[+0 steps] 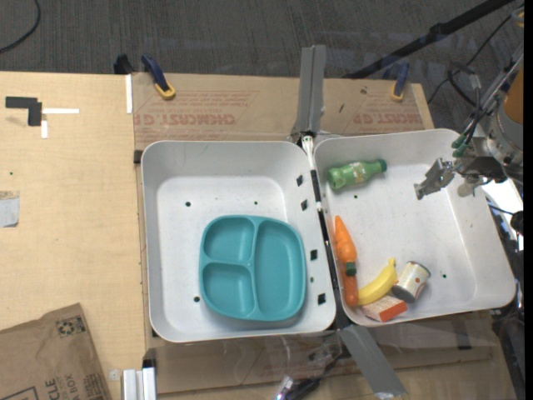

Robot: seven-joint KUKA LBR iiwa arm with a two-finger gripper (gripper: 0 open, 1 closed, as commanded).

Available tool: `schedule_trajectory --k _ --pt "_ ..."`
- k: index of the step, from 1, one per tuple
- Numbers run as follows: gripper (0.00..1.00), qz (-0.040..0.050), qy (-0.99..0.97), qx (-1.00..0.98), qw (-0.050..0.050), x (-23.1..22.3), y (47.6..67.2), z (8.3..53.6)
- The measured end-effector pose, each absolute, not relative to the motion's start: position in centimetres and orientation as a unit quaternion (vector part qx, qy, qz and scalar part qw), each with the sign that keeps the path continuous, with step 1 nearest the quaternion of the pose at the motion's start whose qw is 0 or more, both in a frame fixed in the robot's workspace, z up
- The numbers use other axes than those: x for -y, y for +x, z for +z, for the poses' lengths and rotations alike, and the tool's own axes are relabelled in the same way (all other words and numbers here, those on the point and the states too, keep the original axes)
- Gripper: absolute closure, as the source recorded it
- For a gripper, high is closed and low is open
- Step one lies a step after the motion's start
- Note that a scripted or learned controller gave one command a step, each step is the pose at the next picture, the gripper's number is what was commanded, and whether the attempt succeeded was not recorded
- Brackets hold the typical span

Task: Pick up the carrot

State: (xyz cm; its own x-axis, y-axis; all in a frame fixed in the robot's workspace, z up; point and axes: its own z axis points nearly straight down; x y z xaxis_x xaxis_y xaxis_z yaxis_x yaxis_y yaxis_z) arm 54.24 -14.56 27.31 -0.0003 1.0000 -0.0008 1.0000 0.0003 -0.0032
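The carrot [344, 240] lies by the left wall of the right bin [466, 223], touching the banana [376, 282]. The gripper [445, 180] hangs far right, fingers apart, holding nothing, the arm cut off.

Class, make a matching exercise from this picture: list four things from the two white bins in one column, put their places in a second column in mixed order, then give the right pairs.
Things
1. teal three-compartment plastic plate
2. green plastic bottle
3. orange toy carrot
4. yellow toy banana

Places
A. along the right bin's left wall
B. lying near the right bin's far edge
C. in the left bin
D. near the right bin's front edge, beside a small can

Pairs: 1-C, 2-B, 3-A, 4-D
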Motion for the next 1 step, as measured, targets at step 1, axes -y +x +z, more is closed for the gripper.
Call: schedule_trajectory --k 1 --pt "0.0 0.0018 -0.775 0.632 0.002 10.64 49.86 19.02"
